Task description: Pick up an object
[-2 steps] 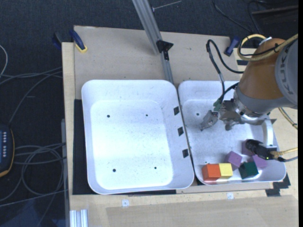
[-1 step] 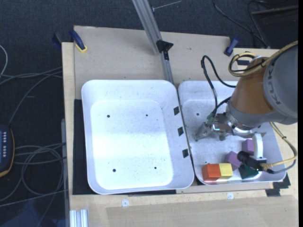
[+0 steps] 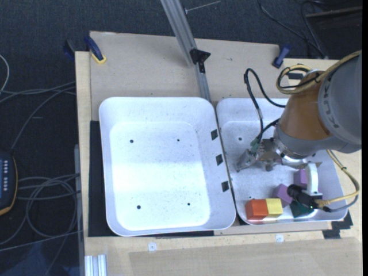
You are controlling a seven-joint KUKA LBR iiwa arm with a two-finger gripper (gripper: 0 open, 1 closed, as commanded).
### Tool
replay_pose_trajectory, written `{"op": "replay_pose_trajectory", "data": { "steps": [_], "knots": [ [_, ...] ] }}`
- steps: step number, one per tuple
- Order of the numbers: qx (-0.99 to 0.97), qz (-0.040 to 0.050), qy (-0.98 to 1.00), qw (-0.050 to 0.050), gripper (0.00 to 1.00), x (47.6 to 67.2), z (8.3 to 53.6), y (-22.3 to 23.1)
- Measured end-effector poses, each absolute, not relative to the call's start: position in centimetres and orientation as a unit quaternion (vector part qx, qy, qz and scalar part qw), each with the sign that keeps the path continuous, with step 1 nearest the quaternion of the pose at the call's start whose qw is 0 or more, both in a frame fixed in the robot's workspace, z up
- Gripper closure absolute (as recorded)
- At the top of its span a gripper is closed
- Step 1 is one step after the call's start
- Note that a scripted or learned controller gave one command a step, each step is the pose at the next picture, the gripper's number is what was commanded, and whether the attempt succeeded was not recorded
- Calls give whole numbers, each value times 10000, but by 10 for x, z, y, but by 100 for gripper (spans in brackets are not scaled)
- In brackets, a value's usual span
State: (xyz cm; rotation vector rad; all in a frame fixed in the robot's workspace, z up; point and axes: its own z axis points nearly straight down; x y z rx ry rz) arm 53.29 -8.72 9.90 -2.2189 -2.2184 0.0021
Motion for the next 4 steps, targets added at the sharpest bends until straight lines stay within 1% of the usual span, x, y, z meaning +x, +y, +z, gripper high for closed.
{"op": "replay_pose_trajectory", "data": {
  "steps": [1, 2, 3, 4],
  "knots": [
    [-7068, -10, -7074, 6, 100, 534, 110, -87],
    [-7067, -23, -7075, -33, 100, 540, 172, -93],
    [-7064, -23, -7078, -32, 100, 542, 224, -93],
    [-7047, -20, -7095, -5, 100, 559, 237, -43]
  ]
}}
